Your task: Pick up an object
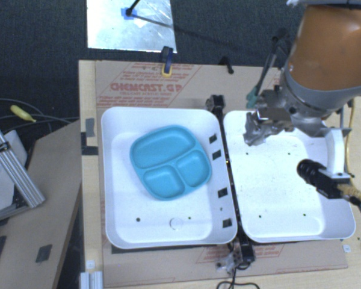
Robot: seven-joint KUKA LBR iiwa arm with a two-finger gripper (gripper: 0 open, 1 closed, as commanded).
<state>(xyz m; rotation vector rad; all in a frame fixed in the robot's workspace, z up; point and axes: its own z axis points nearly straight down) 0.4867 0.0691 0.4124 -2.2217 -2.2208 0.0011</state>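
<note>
— Where are you hanging right now?

— I, the gripper [254, 135], am hovering over the upper left corner of the right bin [277, 200]. I am close to the strip between the two bins, and my arm [331, 41] is reaching in from the right.

— Are you gripping anything?

— From this slant I am failing to tell whether my jaws are open or closed.

— And the thing to pick?

— A blue divided plate [170, 161] is lying flat in the middle of the left bin [117, 167], apart from me, with its three compartments facing up.
</note>
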